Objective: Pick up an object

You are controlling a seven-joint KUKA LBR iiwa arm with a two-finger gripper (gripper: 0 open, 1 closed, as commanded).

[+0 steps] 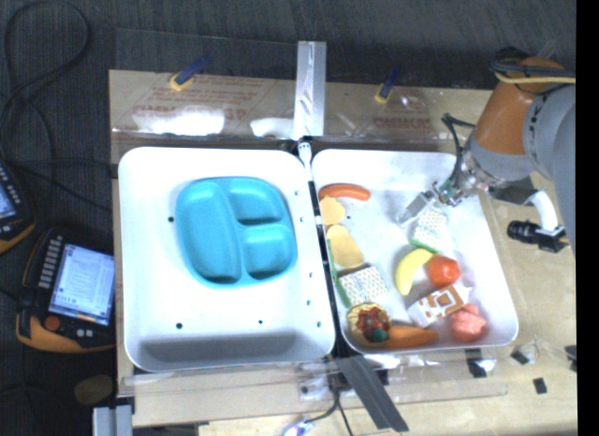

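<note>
The claw is seen low in the right bin; its state cannot be told. Leftward, a blue divided plastic tray is held by the left bin; toy foods are clustered rightward, a red tomato among them.

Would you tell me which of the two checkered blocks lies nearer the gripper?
The upper checkered block, just below the gripper; the other checkered block sits lower left, beside the divider.

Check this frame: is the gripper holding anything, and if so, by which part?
It cannot be told. The gripper is low in the right bin, just above a white patterned packet, but nothing shows plainly between its fingers.
</note>
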